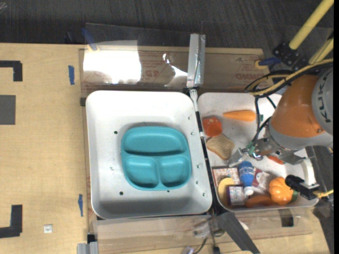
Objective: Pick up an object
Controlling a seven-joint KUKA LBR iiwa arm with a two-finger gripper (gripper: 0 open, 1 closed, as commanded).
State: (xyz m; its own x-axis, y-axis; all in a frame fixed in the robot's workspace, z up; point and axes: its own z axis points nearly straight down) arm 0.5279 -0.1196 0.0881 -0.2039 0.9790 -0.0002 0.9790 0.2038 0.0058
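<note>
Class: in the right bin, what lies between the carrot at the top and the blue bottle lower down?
In the camera view, bare white bin floor separates the carrot from the blue bottle; the bread slice sits just left of that line.

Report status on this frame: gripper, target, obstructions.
Gripper low over right bin, nothing seen held. Blue bottle just below it. Bread slice, carrot, small pumpkin crowd around.

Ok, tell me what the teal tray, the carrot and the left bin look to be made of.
Teal tray: looks like moulded plastic, matte, with smooth rounded compartments and an even colour. Carrot: probably a plastic toy, uniform orange with a faint sheen, though real can't be ruled out. Left bin: seemingly white plastic, smooth, softly glossy, with rounded corners.
</note>
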